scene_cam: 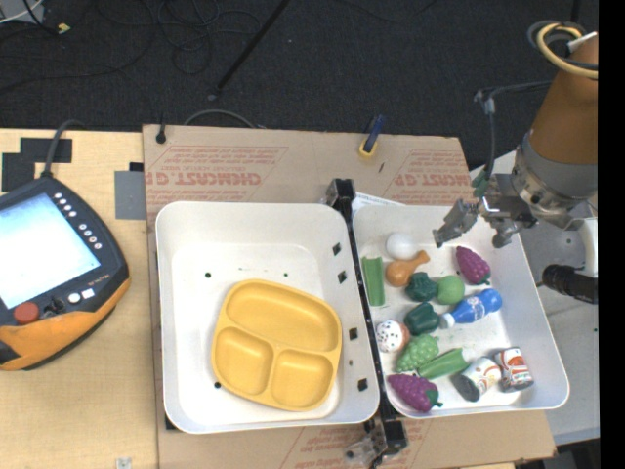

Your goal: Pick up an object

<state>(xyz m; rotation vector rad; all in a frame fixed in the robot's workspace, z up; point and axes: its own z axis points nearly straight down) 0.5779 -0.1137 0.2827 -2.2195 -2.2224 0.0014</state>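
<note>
Right bin (pixel 547 311) is crowded by toys (pixel 439 316) in the middle and front; bare floor is left along its right side and back corner.

The bench (pixel 78 399) is carrying a sheet of brown cardboard (pixel 293 169), and two shallow white bins are resting side by side on that sheet. The left bin (pixel 186 252) and the right bin (pixel 547 360) are touching along their inner edges. A handheld control pad (pixel 49 272) with a screen is lying on the bench, left of the bins. A small grey square (pixel 128 193) is lying beside the cardboard.
</note>
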